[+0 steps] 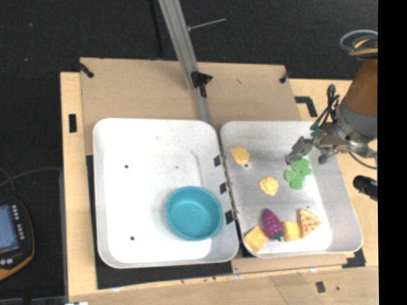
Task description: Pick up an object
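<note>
My gripper [310, 153] hangs over the upper right part of the right bin [267, 132], fingers spread open with nothing between them. A green toy [297, 173] lies just below and left of the fingertips. Elsewhere in that bin lie a yellow piece [240, 155] at upper left, another yellow piece [269, 185] in the middle, and along the front a yellow block [255, 238], purple grapes [271, 223], a small yellow piece [291, 231] and a pizza slice [309, 222].
The left bin [127, 145] holds a blue bowl [194, 212] near its front right corner. A grey pole [181, 43] slants across the back of the bench. The arm's orange band [364, 91] stands at the right edge.
</note>
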`<state>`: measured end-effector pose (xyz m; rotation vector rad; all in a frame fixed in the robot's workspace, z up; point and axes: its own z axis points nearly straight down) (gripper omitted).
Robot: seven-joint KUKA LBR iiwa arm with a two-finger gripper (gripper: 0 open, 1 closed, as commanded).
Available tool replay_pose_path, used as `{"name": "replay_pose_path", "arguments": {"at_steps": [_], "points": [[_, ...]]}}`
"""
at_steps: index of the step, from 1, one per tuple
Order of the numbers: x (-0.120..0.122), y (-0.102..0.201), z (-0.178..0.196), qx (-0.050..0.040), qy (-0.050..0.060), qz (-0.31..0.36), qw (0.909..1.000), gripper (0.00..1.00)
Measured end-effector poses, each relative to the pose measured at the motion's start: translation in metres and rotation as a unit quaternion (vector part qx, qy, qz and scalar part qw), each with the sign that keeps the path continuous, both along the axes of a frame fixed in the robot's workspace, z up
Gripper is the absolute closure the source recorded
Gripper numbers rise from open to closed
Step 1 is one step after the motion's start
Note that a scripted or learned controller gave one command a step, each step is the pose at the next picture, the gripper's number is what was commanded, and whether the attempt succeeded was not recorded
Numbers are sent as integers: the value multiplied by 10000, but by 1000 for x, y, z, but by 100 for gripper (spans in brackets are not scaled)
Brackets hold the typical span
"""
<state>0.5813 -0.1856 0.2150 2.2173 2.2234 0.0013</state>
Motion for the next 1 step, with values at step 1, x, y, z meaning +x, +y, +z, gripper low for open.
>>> {"name": "replay_pose_path", "arguments": {"at_steps": [1], "points": [[0,0,0,1,0,-1,10000,0]]}}
